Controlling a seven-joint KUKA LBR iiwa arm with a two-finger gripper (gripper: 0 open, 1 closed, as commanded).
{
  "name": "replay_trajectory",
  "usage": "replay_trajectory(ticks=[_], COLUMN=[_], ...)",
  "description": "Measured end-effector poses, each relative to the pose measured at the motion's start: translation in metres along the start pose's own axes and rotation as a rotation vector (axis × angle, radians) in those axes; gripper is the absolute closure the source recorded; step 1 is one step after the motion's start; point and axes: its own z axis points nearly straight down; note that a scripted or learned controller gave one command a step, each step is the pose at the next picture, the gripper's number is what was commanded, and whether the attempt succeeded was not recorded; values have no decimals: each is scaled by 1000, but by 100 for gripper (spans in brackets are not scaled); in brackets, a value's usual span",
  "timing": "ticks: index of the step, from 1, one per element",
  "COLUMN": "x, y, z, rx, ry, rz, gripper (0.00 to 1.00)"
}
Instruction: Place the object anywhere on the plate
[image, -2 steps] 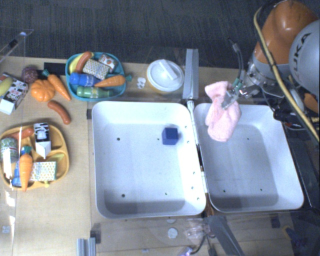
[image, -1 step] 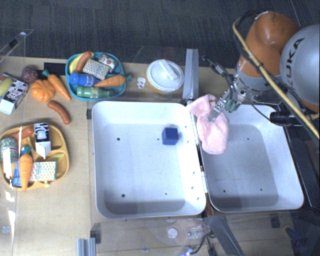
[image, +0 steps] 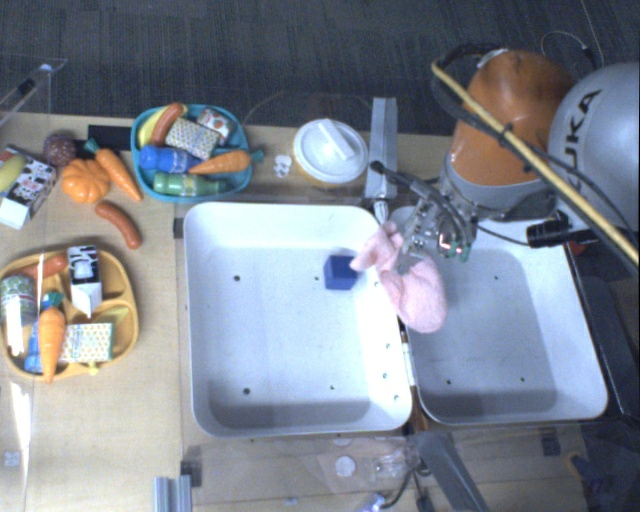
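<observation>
A: Where's the pink cloth (image: 412, 283) relative to the claw (image: 428, 238)?

B: Hanging right under it, pinched between the fingers (draped over the seam between the two bins).

A: Counts?

B: One cloth, one blue block (image: 341, 271) just left of the cloth in the left bin (image: 250, 400), two bins, one claw.
</observation>
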Motion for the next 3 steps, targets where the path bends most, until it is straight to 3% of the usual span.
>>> replay_trajectory(ticks=[1, 2, 3], x=[44, 82, 82], y=[31, 65, 65], z=[4, -5, -5], rx=[0, -1, -1], ry=[1, 1, 0], rz=[-327, -331, -331], gripper=[100, 100, 0])
